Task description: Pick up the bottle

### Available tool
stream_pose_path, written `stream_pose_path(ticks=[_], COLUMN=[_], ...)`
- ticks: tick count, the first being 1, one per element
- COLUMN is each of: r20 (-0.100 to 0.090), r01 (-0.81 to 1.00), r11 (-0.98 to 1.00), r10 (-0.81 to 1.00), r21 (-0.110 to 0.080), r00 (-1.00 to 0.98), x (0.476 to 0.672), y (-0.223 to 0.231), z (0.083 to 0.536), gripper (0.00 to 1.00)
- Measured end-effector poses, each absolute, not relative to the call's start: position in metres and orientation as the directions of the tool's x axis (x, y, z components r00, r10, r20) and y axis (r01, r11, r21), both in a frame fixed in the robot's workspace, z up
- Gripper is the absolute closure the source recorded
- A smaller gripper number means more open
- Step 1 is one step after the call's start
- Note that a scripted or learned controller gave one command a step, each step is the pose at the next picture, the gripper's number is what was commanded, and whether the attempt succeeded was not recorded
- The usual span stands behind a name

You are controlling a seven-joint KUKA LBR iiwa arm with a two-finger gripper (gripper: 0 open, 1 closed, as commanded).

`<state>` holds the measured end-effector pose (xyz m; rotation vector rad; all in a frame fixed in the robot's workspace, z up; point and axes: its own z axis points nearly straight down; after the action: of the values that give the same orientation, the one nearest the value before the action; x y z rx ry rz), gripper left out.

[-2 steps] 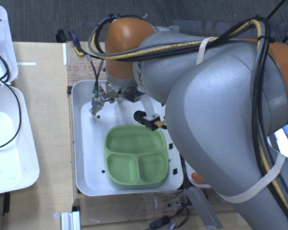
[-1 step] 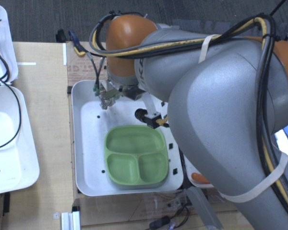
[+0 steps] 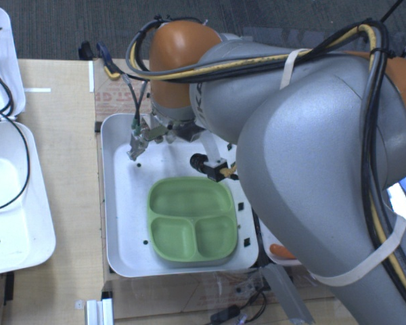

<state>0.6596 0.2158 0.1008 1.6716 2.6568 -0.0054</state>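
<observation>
One arm (image 3: 311, 154) covers the right bin's (image 3: 111, 202) right side and everything beyond it. Two white bins: the left bin (image 3: 37, 235) lies well apart from the arm. One green tray (image 3: 191, 219), three compartments, lies flat in the right bin's near half. The gripper (image 3: 134, 147) hangs over that bin's far left corner, apart from the tray; whether it is open or closed cannot be told. One small orange piece (image 3: 281, 252) shows under the arm at the bin's right edge. Whether that is the bottle cannot be told, nor its look or place.
</observation>
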Motion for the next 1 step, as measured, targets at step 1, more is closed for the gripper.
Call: stream_pose_path(ticks=[1], r20=[-0.002], r01=[0.901], r11=[0.434], r10=[0.901], r21=[0.002], r00=[-0.434], x=[0.6599], y=[0.2156], z=[0.1324], gripper=[0.00])
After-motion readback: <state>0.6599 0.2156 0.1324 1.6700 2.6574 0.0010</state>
